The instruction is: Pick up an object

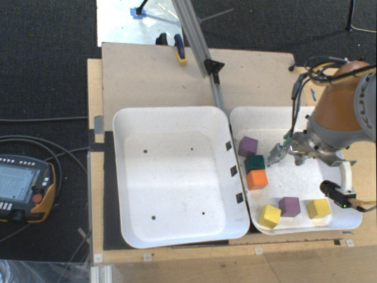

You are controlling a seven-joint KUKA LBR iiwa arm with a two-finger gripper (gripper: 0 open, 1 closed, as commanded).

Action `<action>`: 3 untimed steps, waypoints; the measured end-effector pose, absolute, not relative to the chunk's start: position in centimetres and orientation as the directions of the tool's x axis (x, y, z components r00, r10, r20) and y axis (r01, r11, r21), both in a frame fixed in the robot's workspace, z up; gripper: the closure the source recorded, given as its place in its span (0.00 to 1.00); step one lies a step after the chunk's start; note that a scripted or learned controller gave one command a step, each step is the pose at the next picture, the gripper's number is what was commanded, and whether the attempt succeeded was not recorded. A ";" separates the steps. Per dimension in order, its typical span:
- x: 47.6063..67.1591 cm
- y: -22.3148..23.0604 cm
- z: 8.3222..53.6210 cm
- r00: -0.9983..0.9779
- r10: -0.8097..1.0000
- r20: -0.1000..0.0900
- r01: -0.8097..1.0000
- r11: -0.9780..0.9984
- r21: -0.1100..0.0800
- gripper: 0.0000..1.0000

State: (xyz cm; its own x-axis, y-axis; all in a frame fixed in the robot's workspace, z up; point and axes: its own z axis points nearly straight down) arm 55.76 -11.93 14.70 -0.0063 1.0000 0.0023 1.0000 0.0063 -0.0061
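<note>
Six blocks lie in the right bin (347, 220), any of which could serve as the object to pick up. A purple block (248, 145), a dark green block (254, 161) and an orange block (257, 179) sit in a tight column against the bin's left wall, the green one touching its neighbours. Along the near edge lie a yellow block (270, 215), a second purple block (289, 206) and a second yellow block (318, 208), each slightly apart.

The claw (281, 152) hangs low over the bin's middle, just right of the green block and holding nothing; how wide it stands cannot be told from this slanted view. Its position suggests the column is the target, though the crowding there leaves little room on either side.

The left bin (126, 122) sits beside it on the surface (147, 69), likely as a drop-off. A control pendant (23, 184) rests well to the left.
</note>
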 end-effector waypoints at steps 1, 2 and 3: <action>54.1 -5.9 19.2 -0.011 1.000 0.003 1.000 0.011 0.005 0.00; 52.9 -8.0 9.0 0.001 1.000 0.003 1.000 -0.001 0.002 0.00; 53.0 -8.0 10.1 -0.003 1.000 0.001 1.000 0.003 0.003 1.00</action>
State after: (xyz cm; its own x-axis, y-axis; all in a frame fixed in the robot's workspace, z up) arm 52.99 -8.00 10.14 -0.0029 1.0000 0.0010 1.0000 0.0029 0.0035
